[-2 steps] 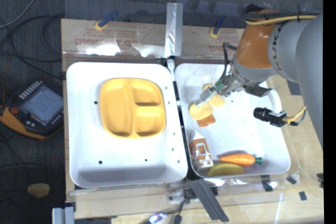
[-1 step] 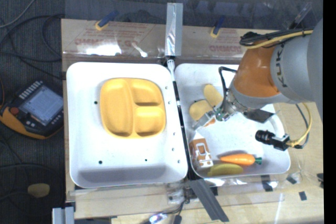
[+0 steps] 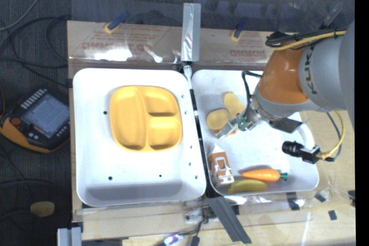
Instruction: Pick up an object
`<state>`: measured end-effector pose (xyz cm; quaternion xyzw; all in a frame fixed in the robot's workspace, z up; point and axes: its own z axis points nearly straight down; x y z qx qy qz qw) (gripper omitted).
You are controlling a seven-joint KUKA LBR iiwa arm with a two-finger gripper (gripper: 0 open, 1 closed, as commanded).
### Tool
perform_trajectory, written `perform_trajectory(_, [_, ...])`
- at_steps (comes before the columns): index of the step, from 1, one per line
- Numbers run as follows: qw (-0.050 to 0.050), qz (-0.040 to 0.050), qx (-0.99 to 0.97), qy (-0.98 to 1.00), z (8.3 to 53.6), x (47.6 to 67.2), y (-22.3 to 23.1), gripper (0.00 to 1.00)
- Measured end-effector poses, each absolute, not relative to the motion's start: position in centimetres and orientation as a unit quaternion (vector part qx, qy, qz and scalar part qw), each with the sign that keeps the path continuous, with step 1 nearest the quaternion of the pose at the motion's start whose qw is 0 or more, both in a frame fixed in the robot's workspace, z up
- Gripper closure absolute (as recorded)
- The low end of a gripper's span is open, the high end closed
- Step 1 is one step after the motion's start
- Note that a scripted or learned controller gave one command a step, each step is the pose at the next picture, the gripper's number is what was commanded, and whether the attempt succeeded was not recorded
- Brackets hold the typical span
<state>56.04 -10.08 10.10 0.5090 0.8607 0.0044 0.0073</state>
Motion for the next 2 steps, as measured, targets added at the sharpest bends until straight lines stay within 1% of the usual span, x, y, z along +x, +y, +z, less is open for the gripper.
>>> perform_trajectory(1, [0.006,0.0041,0.51,0.86,9.1,59.9,-12.8,1.0])
perform_trajectory(2, [0.0,-0.0007,0.581,0.814,24.3,57.2,-6.7,1.0])
